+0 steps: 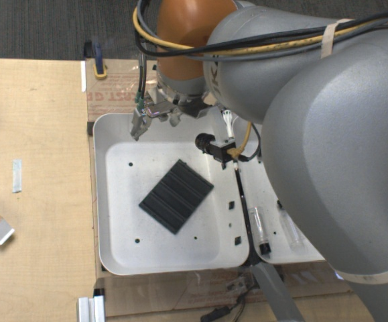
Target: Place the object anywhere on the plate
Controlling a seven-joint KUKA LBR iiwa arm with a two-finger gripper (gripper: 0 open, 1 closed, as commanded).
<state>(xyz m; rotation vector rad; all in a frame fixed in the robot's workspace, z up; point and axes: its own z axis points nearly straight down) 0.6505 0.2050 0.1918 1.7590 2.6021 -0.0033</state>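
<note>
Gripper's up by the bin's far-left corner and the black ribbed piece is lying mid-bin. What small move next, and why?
Probably shift the gripper toward the black ribbed piece, since it hangs near the white bin's far-left corner while the piece lies flat mid-bin, apart from it.

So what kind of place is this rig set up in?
Probably a robotics lab or test bench. A white bin sits on a bare wooden benchtop, loose cables run along the grey arm, and a ridged black plate lies in the bin.
</note>
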